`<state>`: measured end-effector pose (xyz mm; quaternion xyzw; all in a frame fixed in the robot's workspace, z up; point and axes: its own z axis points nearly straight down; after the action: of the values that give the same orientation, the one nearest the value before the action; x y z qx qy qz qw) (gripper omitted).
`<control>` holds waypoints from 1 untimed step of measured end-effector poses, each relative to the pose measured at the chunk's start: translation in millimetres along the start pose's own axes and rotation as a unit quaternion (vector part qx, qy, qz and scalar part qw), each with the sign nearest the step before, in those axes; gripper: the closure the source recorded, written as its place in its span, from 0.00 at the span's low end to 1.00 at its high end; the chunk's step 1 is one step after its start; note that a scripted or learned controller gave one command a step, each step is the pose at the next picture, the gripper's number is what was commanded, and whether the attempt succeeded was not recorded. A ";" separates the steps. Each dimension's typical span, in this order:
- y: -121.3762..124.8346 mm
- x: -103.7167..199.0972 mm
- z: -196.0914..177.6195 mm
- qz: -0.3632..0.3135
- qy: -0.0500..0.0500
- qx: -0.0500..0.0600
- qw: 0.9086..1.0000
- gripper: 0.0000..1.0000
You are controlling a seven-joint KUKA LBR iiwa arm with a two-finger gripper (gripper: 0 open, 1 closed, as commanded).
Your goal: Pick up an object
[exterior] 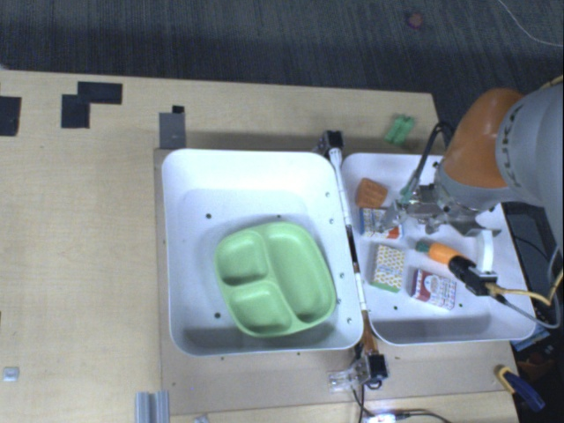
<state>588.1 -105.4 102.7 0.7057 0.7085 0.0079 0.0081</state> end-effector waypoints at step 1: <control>21.7 20.6 13.5 -0.001 0.000 0.006 1.000 0.00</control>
<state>610.1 -84.7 89.8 0.7053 0.7088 0.0037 0.0046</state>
